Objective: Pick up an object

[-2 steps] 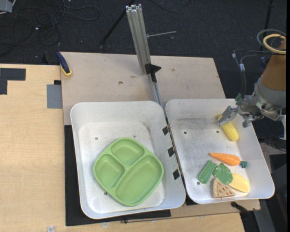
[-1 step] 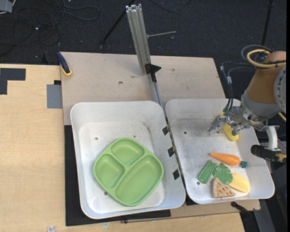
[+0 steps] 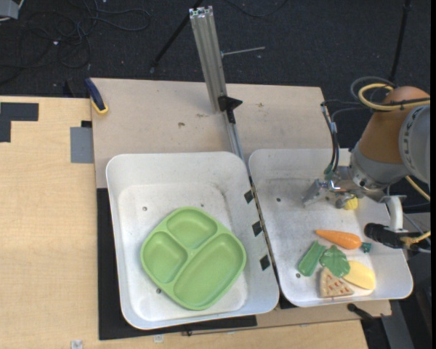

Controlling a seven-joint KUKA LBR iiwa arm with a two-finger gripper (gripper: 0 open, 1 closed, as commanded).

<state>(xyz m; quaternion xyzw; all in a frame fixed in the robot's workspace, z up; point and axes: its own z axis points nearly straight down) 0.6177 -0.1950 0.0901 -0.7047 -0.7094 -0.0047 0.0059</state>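
Hovering low in your right bin (image 3: 280, 267), the gripper (image 3: 322, 189) looks spread and empty, poised beside a small yellow piece (image 3: 350, 203) near the carrot (image 3: 338, 238)

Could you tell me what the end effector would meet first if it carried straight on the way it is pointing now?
The end effector points toward the view's left, low over the right bin. Bare bin floor lies ahead, so it would probably meet the bin's left wall first; its height above the floor is unclear.
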